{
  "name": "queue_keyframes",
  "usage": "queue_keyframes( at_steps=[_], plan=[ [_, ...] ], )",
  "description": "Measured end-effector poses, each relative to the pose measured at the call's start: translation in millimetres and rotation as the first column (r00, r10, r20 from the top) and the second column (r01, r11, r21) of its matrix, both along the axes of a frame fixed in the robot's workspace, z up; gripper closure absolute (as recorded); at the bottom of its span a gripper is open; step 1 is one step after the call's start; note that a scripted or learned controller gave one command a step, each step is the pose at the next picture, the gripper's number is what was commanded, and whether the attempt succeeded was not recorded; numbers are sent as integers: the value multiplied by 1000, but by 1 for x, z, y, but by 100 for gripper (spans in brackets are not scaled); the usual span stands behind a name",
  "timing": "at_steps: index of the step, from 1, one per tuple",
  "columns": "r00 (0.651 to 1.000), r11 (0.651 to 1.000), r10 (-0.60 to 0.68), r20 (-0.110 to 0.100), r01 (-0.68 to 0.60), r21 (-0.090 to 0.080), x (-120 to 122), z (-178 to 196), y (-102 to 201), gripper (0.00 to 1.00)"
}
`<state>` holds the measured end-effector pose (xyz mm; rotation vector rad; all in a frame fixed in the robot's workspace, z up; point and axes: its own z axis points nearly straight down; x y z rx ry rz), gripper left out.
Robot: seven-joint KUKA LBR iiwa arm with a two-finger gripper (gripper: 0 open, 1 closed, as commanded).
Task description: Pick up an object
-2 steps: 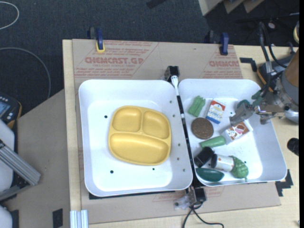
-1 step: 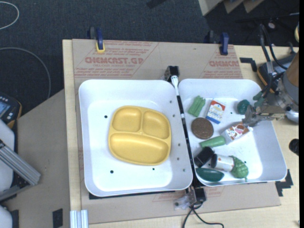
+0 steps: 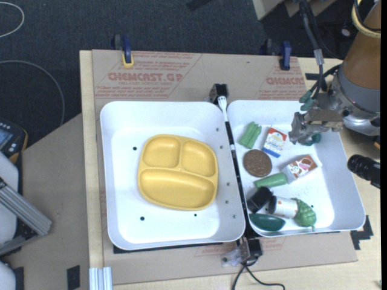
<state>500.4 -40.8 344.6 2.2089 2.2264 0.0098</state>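
You see a teal object [image 3: 312, 139] between the gripper [image 3: 304, 135] fingers, gripped at the right bin's [image 3: 344, 213] far side (just beside the small carton [image 3: 274, 142]); the yellow tray [image 3: 178, 171] fills the left bin [image 3: 118, 180].

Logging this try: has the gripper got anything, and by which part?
Cannot be told. The gripper sits low over the right bin, with something teal at its tips; a hold isn't visible.
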Motion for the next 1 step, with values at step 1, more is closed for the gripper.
queue_keyframes(
  at_steps=[1],
  plan=[
    [1000, 1000, -3, -5, 3, -2, 129, -96, 11, 100]
  ],
)
